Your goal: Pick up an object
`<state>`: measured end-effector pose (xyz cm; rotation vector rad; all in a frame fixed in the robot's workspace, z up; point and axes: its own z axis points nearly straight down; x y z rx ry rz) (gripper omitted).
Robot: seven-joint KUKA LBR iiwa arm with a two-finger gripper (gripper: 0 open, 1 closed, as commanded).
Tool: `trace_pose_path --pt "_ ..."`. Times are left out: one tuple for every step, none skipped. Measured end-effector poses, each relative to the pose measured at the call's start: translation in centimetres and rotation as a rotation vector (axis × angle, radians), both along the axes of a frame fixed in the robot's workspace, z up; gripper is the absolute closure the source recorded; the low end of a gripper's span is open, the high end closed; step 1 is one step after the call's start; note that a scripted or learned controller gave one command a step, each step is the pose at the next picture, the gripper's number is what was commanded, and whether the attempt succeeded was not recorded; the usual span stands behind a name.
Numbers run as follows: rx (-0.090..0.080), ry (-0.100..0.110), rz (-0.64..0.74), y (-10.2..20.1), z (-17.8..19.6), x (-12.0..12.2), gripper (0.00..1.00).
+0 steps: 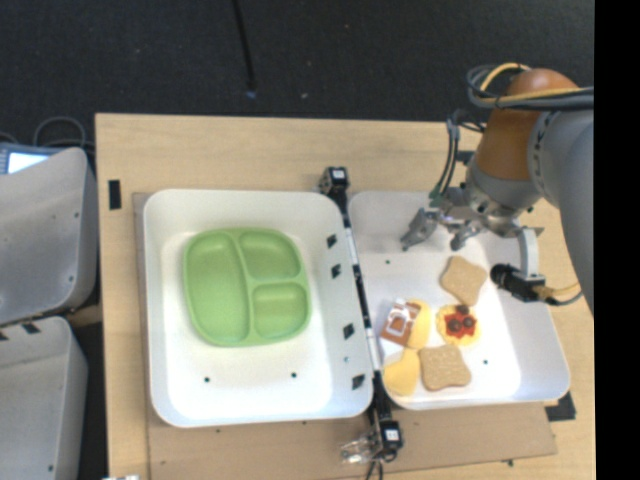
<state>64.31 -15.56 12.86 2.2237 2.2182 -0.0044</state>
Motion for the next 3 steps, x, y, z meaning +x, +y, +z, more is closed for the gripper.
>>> trace_pose_path --pt "-0.001 -0.007 -0.001 -0.1 1.4 0.1 1.0" --pt "0.0 -0.008 -0.004 -0.3 7.6 -0.5 1.0" --pt "0.0 -0.008 0.002 -0.5 13.1 -0.3 1.0"
